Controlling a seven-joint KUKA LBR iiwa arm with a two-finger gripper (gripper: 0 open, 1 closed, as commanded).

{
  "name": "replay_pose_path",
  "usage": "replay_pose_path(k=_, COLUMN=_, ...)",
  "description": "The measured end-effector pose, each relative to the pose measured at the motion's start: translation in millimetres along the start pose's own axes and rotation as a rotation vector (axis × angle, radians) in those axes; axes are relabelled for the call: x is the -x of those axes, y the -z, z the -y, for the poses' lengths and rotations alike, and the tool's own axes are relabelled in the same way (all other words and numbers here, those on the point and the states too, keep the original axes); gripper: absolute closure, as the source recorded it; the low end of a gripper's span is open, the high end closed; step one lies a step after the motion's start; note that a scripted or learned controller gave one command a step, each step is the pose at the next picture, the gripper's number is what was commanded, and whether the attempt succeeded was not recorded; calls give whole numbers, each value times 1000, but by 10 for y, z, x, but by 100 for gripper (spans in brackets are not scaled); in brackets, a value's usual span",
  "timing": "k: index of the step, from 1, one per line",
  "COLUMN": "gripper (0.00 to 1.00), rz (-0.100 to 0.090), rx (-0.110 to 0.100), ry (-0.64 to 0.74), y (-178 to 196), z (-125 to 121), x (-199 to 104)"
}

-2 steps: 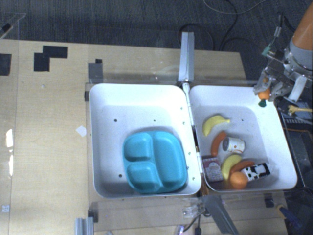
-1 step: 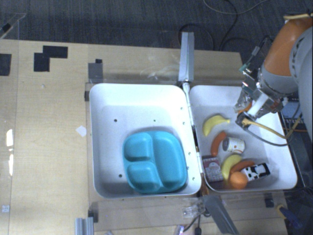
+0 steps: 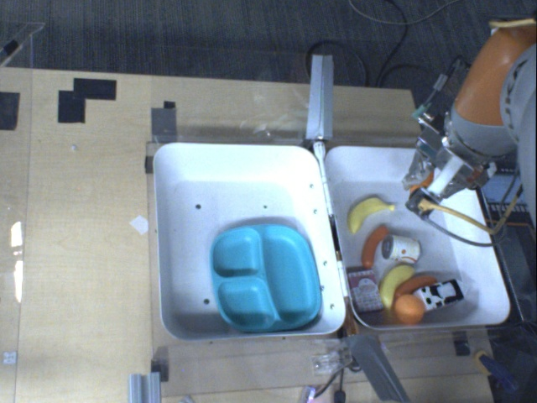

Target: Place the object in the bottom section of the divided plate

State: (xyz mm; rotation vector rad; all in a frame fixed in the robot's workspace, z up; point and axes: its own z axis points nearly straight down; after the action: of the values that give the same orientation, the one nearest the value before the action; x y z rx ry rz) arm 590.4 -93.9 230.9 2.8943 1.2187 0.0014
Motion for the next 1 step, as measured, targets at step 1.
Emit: replay_pose_path(k=1, gripper=100, rz=0, rx=0, ry=148, y=-17, z=-97, x=239)
